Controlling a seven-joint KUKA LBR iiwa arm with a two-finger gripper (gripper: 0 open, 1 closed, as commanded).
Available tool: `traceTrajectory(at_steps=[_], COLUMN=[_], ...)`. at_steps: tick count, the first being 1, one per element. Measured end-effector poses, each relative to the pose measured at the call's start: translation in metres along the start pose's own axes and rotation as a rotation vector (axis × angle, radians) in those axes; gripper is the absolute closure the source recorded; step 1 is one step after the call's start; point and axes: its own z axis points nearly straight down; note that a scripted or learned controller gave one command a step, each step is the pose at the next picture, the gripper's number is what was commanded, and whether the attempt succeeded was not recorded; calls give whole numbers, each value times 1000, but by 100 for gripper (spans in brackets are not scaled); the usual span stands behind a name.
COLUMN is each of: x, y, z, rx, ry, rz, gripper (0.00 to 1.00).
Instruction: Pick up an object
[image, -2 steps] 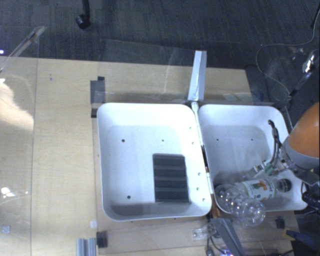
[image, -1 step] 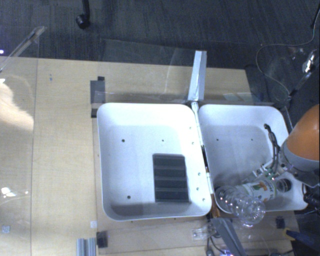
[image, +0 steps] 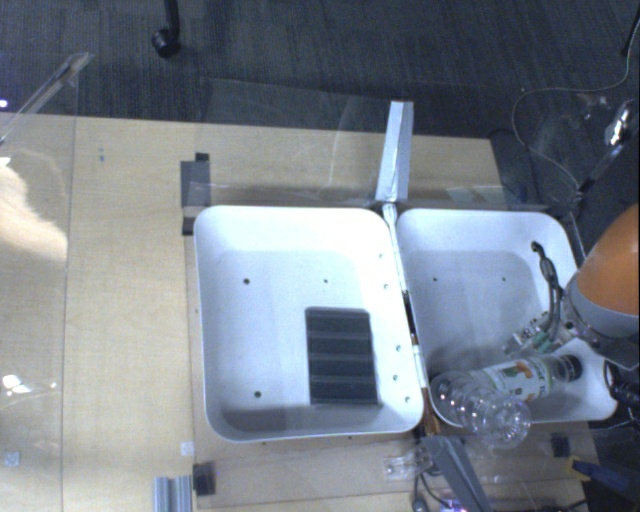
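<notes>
The clear bottle (image: 500, 388) lies sideways in the right bin (image: 470, 250), cap pointing right.

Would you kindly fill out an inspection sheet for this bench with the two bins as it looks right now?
Surface: light wooden bench carrying two shallow white bins side by side; a clear panel reflects light over its left part.
Job's things: a dark ribbed rectangular block lies flat in the left bin; a clear plastic bottle lies on its side at the near edge of the right bin.
Clutter: nothing seen.
Grippers: the gripper sits low in the right bin, close above the bottle's cap end; a hold cannot be confirmed.
Cables: a dark cable runs along the arm; thin wires loop at upper right.
Surroundings: dark carpet beyond the bench.
</notes>
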Motion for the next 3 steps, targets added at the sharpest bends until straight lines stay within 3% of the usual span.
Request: traceTrajectory(at_steps=[1, 2, 3], x=[29, 29, 27], y=[83, 83, 7], z=[-44, -44, -11], rx=[13, 14, 13], ry=[12, 12, 9], rz=[-118, -118, -95], gripper=[100, 0, 0])
